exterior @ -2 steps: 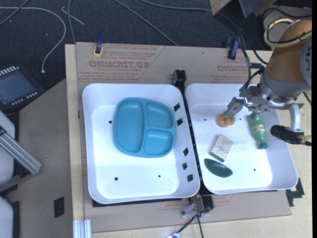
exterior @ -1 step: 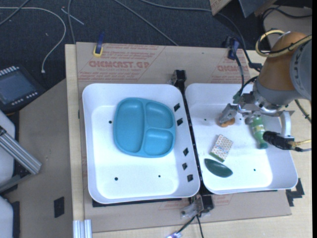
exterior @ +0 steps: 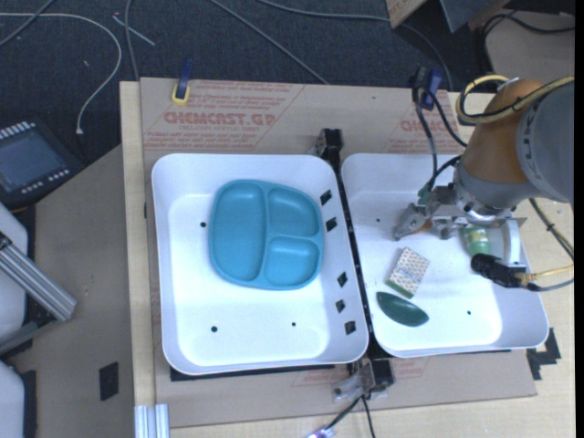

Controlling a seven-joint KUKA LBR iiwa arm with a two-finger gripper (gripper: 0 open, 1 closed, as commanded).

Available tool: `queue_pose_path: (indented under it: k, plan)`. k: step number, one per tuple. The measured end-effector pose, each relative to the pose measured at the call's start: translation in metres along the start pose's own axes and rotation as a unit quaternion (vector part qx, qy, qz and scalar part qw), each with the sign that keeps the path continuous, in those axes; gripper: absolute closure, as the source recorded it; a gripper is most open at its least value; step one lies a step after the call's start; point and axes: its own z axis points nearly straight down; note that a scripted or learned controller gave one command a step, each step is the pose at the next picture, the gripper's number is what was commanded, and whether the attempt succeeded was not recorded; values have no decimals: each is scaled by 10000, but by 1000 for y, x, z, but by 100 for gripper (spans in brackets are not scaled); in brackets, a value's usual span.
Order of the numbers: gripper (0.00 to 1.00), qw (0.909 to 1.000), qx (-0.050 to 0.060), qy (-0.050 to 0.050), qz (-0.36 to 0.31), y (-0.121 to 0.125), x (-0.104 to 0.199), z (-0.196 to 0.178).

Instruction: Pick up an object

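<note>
In the right bin (exterior: 511,331) lie three things. A small pale checkered block (exterior: 410,270) sits near the middle, with a dark green oval piece (exterior: 402,309) just in front of it. A light green object (exterior: 476,240) is partly hidden under the wrist. My gripper (exterior: 427,228) hangs over the back half of this bin, just above and behind the checkered block. It is open with nothing between its fingers.
The left bin (exterior: 173,245) holds a blue divided plate (exterior: 266,234). A black divider with clips (exterior: 339,245) runs between the two bins. Cables trail over the bench behind the bins and at the right.
</note>
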Motion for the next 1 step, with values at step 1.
queue_pose_path:
  k: [1]
  plan:
    - [100,10000,-31,-5,4,2,0,-14]
